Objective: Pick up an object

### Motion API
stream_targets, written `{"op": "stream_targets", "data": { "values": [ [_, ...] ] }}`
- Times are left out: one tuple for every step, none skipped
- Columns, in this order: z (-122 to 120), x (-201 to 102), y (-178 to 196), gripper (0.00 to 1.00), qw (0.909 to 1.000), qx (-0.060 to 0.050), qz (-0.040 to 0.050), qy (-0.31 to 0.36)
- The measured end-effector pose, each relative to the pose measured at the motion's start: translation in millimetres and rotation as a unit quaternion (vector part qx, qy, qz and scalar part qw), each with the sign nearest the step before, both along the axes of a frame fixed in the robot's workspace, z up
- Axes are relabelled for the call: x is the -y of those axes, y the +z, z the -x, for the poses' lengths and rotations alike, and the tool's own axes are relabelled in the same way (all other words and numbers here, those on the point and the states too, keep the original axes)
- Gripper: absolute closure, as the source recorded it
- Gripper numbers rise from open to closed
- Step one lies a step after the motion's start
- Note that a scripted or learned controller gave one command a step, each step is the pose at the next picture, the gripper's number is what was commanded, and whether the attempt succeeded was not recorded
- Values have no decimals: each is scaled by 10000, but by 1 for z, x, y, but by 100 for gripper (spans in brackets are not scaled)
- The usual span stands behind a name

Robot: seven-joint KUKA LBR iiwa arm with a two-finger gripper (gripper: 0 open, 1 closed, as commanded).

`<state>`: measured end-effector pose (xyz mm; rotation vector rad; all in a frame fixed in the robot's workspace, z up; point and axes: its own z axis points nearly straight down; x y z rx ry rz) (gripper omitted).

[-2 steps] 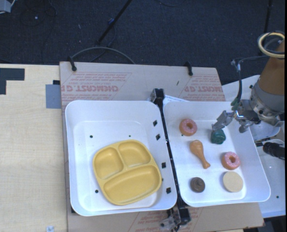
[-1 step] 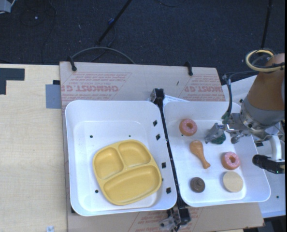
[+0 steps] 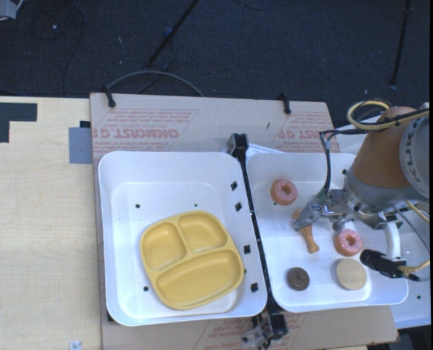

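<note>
A dark carpeted floor (image 3: 224, 42) with loose cables lies behind a light wood worktop (image 3: 34, 232), on which a cardboard sheet (image 3: 202, 122) carries two shallow white bins side by side. The left bin (image 3: 122, 173) holds a yellow divided tray (image 3: 192, 259), lying flat with its three compartments facing up, toward the near right part of the bin. A black divider strip (image 3: 249, 217) runs between the two bins. The right bin (image 3: 275, 290) holds several objects: a pink frosted doughnut (image 3: 283, 192) near the far left, an orange carrot-shaped piece (image 3: 307, 233) near the middle, a small dark brown disc (image 3: 298, 278) near the front edge, a second pink doughnut (image 3: 348, 242) to the right of the carrot piece, and a pale round biscuit (image 3: 351, 274) just in front of that doughnut. The jaws (image 3: 307, 218) sit low over the upper end of the carrot piece; whether they are open or closed cannot be determined. The arm (image 3: 384, 159) extends in from the right.
</note>
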<state>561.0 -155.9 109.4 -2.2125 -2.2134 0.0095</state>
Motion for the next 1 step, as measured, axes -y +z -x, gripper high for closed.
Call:
{"op": "stream_targets", "data": {
  "values": [
    [0,-1,-25,0,10000,29,10,-5]
  ]
}}
